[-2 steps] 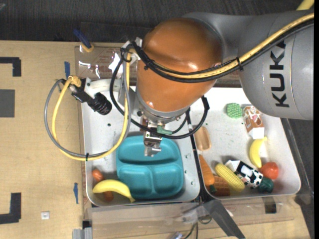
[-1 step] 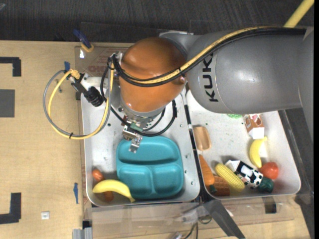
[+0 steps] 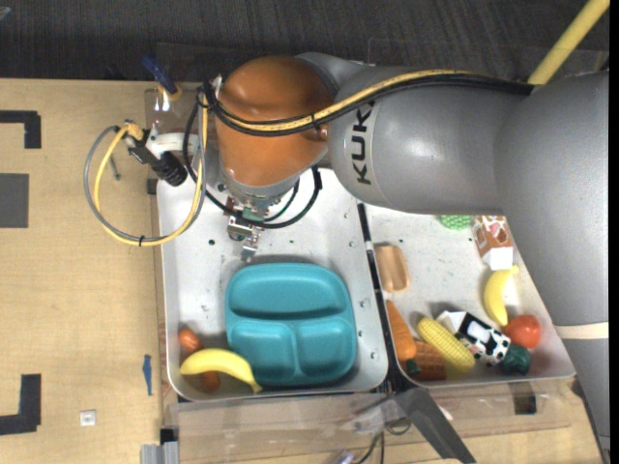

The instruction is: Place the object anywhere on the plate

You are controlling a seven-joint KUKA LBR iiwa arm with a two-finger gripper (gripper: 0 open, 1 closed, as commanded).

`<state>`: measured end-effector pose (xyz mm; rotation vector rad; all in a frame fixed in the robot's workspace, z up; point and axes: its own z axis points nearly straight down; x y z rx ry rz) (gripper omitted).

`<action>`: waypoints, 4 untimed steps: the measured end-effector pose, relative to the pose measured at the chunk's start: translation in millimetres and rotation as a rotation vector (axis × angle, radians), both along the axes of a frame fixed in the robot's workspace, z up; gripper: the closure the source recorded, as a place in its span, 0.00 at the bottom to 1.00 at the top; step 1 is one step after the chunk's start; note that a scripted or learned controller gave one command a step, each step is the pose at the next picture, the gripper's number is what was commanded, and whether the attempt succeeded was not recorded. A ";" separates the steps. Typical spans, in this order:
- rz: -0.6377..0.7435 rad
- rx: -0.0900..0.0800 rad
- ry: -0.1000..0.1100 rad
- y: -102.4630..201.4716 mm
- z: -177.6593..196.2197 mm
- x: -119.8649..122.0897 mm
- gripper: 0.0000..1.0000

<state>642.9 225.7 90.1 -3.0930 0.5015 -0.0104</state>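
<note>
A teal divided plate [image 3: 289,323] lies in the left bin [image 3: 184,259]. A yellow banana [image 3: 221,365] rests at the plate's front left corner, beside a small orange piece [image 3: 190,339]. My gripper [image 3: 248,241] hangs below the orange wrist band, just behind the plate's far left edge, pointing down at the bin floor. I see nothing held in it. The big orange wrist covers the far part of the left bin.
The right bin [image 3: 440,259] holds a bread-like piece [image 3: 392,265], a carrot [image 3: 401,331], corn [image 3: 445,343], a second banana [image 3: 496,296], a tomato [image 3: 523,331], a black-and-white toy [image 3: 481,335] and a green item [image 3: 453,221]. Yellow cables [image 3: 111,187] loop to the left.
</note>
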 end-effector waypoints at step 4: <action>0.116 -0.003 0.004 -0.2 -0.8 25.2 1.00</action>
